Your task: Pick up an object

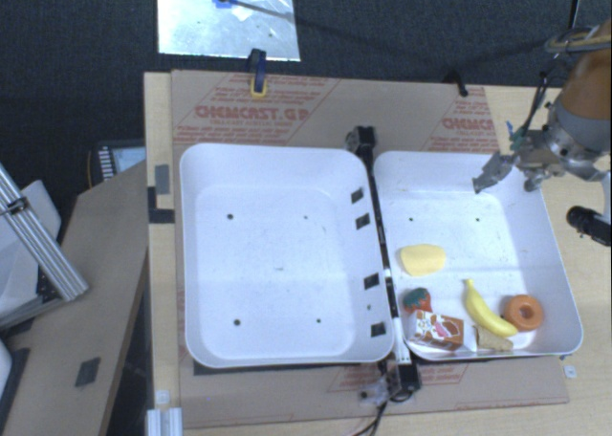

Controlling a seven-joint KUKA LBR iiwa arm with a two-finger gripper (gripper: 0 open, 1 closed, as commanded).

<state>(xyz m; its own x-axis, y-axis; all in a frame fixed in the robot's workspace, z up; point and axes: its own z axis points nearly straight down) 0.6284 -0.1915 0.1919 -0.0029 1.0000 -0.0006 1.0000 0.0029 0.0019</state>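
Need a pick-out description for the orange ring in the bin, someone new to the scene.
Take the right bin, on the arm's side, and go to its near right corner. The orange ring lies just right of the banana. It is the one round piece with a hole through it.

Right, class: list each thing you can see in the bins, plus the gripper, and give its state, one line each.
Gripper: raised over the right bin's far edge, holding nothing visible.
Yellow lemon-like piece: lying loose mid-bin.
Banana: lying flat near the front wall.
Orange ring: lying flat beside the banana.
Small printed packet: lying at the front left corner.
Right bin: holds all the items.
Left bin: sits beside it.
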